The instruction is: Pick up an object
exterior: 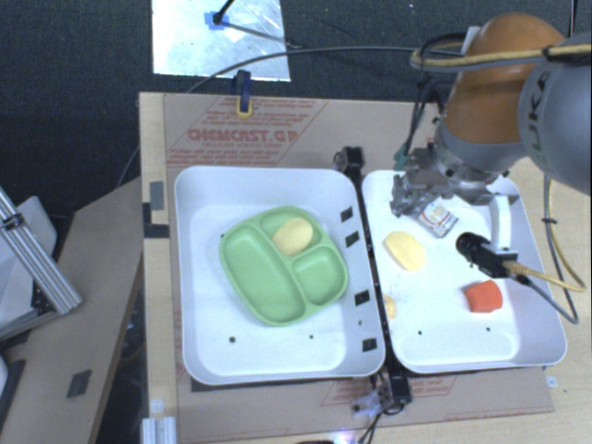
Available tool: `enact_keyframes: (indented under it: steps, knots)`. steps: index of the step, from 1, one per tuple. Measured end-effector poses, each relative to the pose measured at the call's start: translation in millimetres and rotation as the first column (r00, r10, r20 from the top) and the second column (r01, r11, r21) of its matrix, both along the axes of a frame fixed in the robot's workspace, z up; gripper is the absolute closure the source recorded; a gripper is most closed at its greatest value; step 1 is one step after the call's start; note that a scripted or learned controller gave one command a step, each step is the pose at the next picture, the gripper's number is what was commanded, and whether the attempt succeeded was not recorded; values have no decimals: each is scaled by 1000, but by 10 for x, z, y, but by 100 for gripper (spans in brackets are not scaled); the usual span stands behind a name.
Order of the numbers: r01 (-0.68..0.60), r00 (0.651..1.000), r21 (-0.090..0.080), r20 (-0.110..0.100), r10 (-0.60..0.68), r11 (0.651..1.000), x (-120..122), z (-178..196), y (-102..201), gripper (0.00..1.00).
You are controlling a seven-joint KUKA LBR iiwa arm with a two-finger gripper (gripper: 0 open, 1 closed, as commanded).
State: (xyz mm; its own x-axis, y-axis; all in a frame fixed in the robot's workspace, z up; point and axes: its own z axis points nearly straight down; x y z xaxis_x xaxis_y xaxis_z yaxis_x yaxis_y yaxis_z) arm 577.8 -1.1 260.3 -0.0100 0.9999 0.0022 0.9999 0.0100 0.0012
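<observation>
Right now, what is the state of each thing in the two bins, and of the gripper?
green plate: lying flat in the left bin.
yellow lump: resting in the plate's upper compartment.
pale yellow piece: loose in the right bin.
orange piece: loose there, apart from the others.
small wrapped item: beside the gripper, contact unclear.
gripper: low over the right bin.

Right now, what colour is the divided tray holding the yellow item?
Light green tray, camera view.
</observation>
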Motion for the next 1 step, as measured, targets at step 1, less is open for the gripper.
enact_keyframes:
  steps: [1]
  knots:
    - [0, 1000, 0, -1, 0, 1000, -85, -10, 570, 100]
